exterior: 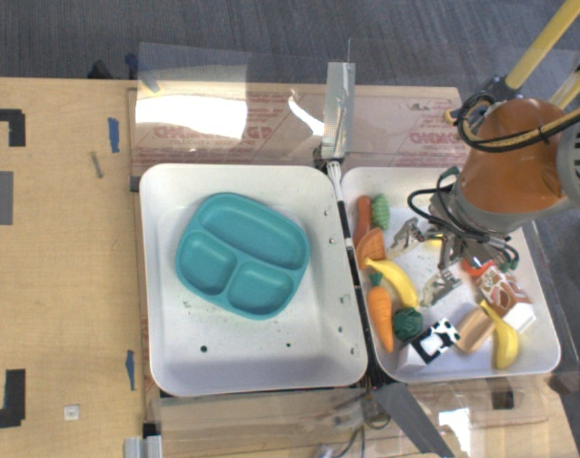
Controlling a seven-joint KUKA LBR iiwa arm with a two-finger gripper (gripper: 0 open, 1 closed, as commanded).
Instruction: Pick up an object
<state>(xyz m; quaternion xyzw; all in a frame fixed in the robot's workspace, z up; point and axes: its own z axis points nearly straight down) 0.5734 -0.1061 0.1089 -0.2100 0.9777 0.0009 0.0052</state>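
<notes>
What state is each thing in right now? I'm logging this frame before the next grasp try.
Teal divided plate: flat in the left bin, compartments bare.
Gripper: low inside the right bin, above the toy food.
Banana: lying loose beside the gripper.
Carrot: lying flat by the bin's left wall.
Second banana: lying near the right bin's front corner.

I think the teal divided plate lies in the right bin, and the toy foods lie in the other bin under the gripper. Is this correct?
Not quite. The camera view shows the teal divided plate in the left bin, not the right. The toy foods, such as the banana and carrot, lie in the right bin, under the gripper.
</notes>
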